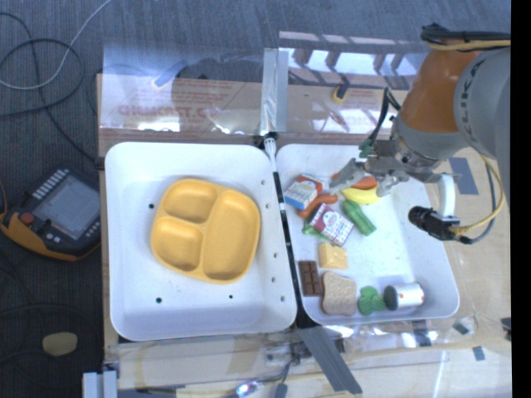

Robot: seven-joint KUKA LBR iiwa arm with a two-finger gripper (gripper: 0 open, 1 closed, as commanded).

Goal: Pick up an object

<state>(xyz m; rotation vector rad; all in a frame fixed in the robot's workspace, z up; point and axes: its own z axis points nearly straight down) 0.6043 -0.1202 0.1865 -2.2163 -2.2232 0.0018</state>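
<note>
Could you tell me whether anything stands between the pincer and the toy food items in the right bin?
Nothing visible does. The pincer hangs at the upper end of the right bin, directly over the yellow banana and green pepper, with no lid or other thing between them.

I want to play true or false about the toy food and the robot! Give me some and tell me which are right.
1. The yellow divided plate sits in the left bin. True.
2. The toy food is piled on the plate. False: it lies in the right bin.
3. The gripper is above the right bin. True.
4. The toy bread slice lies beside the handheld controller. False: the controller is on the floor, left of the bins.
</note>
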